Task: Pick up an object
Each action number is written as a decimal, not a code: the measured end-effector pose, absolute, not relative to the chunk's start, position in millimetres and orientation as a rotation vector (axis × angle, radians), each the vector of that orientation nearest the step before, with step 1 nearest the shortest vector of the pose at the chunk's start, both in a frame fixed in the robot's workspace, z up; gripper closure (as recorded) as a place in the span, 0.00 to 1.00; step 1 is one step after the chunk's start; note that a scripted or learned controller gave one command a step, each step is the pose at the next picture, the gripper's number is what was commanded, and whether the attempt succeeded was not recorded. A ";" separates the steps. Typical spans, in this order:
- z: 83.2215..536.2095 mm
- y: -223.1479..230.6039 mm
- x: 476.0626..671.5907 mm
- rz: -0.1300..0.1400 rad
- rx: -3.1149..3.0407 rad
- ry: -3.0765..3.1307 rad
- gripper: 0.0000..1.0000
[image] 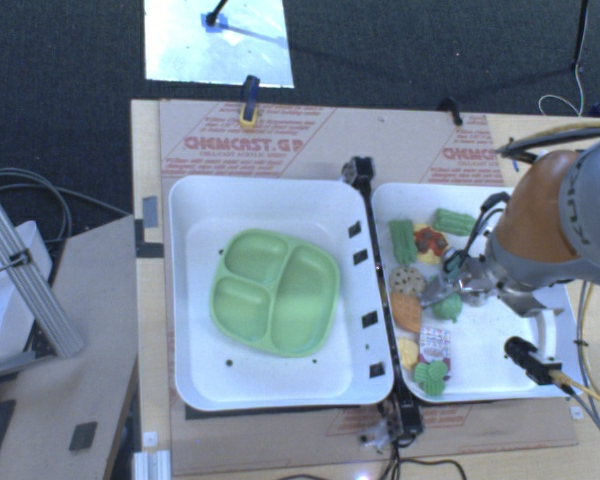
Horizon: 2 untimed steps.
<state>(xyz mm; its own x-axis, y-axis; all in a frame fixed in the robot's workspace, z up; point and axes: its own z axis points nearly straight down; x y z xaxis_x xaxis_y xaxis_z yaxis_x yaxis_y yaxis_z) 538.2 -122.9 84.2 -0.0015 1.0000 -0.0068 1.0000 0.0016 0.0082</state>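
Note:
My gripper [448, 288] is low in the right bin [490, 368], over its left half. Just below it lies a small green piece [447, 309], and a round speckled cookie [407, 280] sits to its left. Around it are a ridged green piece [402, 238], a second green piece [453, 221], a red and yellow item [430, 240], an orange slice [408, 314], a white and pink packet [435, 346] and a green broccoli-like piece [430, 376]. I see nothing lifted off the bin floor.
The left bin [195, 228] holds a green divided plate [276, 291]. The ridge between the bins [375, 288] runs close to the toys. The arm's orange band [535, 218] hangs over the right bin's right half.

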 end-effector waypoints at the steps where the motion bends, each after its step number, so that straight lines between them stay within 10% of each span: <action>1: 95.0 -120.9 536.7 0.003 2.216 2.221 1.00; 2: 190.2 -51.2 561.3 0.016 2.203 2.230 1.00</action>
